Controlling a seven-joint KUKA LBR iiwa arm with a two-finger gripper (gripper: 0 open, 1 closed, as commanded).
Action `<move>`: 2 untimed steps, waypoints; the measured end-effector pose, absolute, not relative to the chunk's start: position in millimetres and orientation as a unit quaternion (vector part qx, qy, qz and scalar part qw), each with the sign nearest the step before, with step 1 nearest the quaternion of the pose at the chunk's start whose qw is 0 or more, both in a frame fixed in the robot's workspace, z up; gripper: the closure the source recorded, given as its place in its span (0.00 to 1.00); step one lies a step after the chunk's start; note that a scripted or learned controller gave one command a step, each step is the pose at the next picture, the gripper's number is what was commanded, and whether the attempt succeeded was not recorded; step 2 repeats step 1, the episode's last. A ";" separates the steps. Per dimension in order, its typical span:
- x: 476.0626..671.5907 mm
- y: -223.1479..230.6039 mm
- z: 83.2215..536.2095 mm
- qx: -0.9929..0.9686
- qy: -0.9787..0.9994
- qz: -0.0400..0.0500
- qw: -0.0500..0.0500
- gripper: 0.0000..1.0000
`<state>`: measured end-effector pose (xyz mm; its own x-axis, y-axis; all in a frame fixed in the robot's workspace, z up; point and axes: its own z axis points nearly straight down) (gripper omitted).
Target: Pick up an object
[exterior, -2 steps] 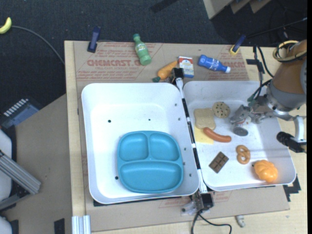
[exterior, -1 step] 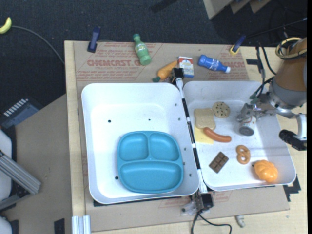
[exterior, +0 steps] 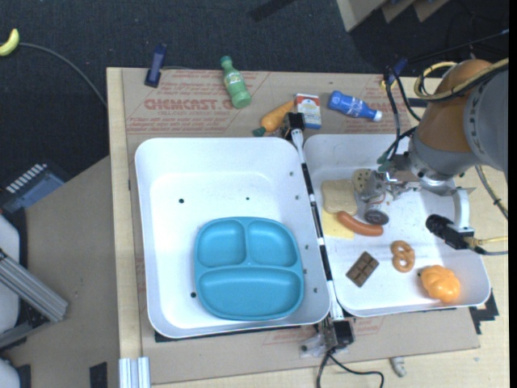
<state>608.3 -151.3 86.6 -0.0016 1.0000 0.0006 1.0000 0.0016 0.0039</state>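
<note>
Gripper (exterior: pixel 374 203): low in the right bin (exterior: pixel 468 297), over the sausage (exterior: pixel 360 224) and cheese slice (exterior: pixel 337 196); whether the fingers are apart or together, I cannot tell.
Right bin: also pretzel (exterior: pixel 402 255), chocolate bar (exterior: pixel 362 269), orange toy (exterior: pixel 439 282).
Left bin (exterior: pixel 161 184): blue divided plate (exterior: pixel 248 267).
Counter (exterior: pixel 194 103): red print, partly readable as "CHEMCAST".

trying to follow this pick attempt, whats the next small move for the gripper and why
Probably a short descent onto the sausage. The gripper hangs low in the right bin, just above the sausage's upper edge, with nothing visibly held. The pretzel, chocolate piece and orange toy lie farther off, so the sausage seems the likeliest target.
</note>
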 end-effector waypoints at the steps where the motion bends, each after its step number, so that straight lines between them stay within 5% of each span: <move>1: 579.7 -56.6 188.3 0.706 0.708 0.002 0.001 1.00; 2: 579.7 -56.6 188.3 0.706 0.708 0.002 0.001 1.00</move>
